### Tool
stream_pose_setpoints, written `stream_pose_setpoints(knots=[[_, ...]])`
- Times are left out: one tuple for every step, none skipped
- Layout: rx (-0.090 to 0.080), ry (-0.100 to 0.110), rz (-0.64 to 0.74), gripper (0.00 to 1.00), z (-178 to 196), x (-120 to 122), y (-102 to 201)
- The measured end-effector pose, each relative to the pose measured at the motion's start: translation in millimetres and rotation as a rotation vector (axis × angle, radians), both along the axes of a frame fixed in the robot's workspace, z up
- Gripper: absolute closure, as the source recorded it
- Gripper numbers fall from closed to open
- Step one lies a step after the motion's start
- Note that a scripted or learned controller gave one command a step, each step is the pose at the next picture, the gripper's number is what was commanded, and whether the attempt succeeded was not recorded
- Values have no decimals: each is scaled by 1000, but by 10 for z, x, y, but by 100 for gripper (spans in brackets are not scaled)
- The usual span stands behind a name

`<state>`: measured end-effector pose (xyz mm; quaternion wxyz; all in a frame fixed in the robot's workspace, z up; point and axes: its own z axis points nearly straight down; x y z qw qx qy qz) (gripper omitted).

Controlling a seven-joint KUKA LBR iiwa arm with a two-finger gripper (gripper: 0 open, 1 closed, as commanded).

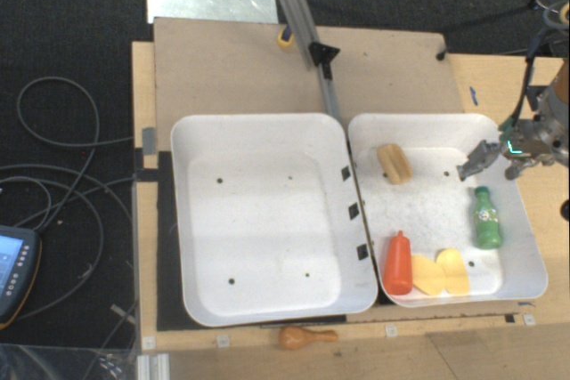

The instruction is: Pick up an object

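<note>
The grey arm with its orange band (561, 84) enters at the right edge of the camera view, wrist low. Its two-finger metal gripper (492, 163) points leftward, the two dark fingers (477, 159) spread apart, nothing between them. A small green light glows on the gripper body.

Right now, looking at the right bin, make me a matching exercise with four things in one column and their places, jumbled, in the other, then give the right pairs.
Things:
1. green bottle
2. red bottle
3. tan block
4. tool

Places:
A. near corner of the right bin, beside the divider
B. far part of the bin, toward the divider
C. along the bin's right side, just below the tool
D. over the bin's far right edge

Pairs: 1-C, 2-A, 3-B, 4-D
</note>
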<state>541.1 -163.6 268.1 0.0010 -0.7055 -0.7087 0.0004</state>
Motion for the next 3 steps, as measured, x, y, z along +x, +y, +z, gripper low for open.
stream_pose_setpoints(knots=[[-1,-4,-1,0,18,7,0],[0,2,-3,0,-588,2,70],[0,1,-4,0,-1013,-34,87]])
